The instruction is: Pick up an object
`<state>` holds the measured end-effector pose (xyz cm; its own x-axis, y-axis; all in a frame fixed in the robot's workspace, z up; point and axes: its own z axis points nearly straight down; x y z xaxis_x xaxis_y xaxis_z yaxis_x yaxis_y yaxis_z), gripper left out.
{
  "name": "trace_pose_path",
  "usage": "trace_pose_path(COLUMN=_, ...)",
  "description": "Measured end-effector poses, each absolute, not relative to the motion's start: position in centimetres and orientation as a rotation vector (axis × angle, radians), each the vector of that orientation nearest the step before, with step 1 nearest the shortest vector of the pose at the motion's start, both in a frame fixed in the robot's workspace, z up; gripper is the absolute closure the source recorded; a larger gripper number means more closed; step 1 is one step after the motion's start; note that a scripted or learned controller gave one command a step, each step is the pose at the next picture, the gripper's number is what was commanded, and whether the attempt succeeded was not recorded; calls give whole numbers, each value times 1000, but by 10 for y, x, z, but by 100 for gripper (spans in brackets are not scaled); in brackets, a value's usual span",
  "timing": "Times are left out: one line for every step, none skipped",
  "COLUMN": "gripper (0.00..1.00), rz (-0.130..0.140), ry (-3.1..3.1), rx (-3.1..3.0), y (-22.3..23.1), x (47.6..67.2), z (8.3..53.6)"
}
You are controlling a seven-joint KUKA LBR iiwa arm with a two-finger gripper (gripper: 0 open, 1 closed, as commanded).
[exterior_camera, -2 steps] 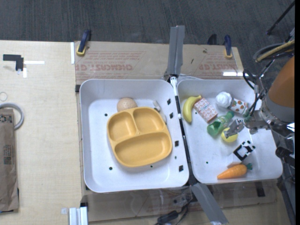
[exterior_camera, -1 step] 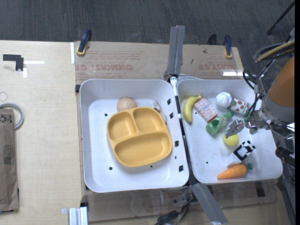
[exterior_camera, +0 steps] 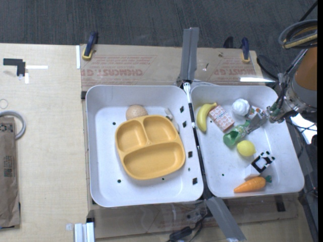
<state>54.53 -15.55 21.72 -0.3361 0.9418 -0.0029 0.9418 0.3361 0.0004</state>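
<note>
The hand (exterior_camera: 254, 121) reaches low into the right bin (exterior_camera: 292, 155) beside the green bottle (exterior_camera: 235, 134).

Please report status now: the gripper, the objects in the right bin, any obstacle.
Gripper low in right white bin, beside green bottle. Nothing seen held. Yellow lemon, white ball crowd close.

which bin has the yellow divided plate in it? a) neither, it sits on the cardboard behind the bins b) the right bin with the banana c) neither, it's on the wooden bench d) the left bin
d: the yellow divided plate lies inside the left bin, while the banana and carrot lie in the right bin.
</note>
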Motion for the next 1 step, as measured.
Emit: trace_pose_path(gripper=0, rz=-3, ry=2597, rx=1769, y=-106, x=562, z=134)
